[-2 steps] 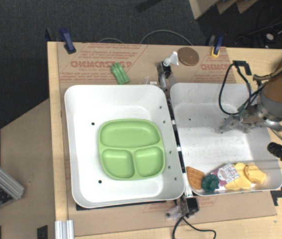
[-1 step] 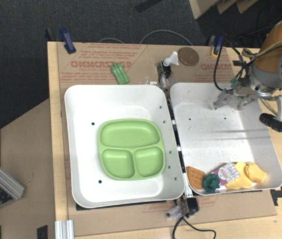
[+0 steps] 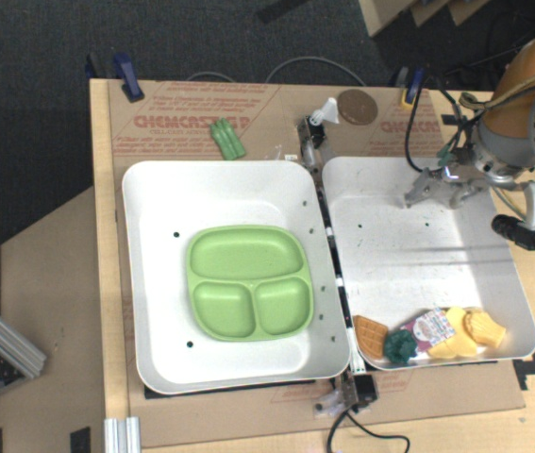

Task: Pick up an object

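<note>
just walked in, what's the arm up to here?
The arm reaches in from the right with its gripper low over the far end of the right bin, nothing between its fingers. The pick objects, a pile of toy food, sit at that bin's near edge, well apart from the gripper. The left bin holds a green divided tray. So no pick has been made yet.

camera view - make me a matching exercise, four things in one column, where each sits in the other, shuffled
Things:
1. green divided plate
2. pile of toy food
3. gripper
4. green clip

Places:
A. on the cardboard behind the left bin
B. near corner of the right bin
C. middle of the left bin
D. over the far end of the right bin

Pairs: 1-C, 2-B, 3-D, 4-A
</note>
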Available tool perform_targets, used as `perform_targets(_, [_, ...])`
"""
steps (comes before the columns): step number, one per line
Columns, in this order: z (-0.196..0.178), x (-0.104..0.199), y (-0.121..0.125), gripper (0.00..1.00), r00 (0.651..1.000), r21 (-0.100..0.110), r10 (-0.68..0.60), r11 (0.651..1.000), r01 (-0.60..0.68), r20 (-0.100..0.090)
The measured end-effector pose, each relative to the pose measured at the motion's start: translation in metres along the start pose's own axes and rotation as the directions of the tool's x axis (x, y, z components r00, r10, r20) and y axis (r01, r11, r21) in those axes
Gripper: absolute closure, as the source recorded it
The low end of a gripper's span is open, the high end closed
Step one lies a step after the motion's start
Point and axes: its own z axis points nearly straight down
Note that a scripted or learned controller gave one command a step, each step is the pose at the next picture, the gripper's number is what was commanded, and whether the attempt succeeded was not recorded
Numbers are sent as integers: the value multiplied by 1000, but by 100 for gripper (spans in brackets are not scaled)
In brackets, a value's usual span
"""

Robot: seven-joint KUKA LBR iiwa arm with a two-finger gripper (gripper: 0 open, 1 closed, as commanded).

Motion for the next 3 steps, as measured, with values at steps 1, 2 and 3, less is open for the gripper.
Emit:
perform_targets(1, [-73, -5, 1, 0, 1000, -24, 3, 1000, -2, 18])
perform_targets(2, [-51, -6, -123, 0, 1000, -6, 9, 1000, -9, 11])
perform_targets(3, [-7, 0, -107, 0, 1000, -12, 2, 1000, -2, 13])
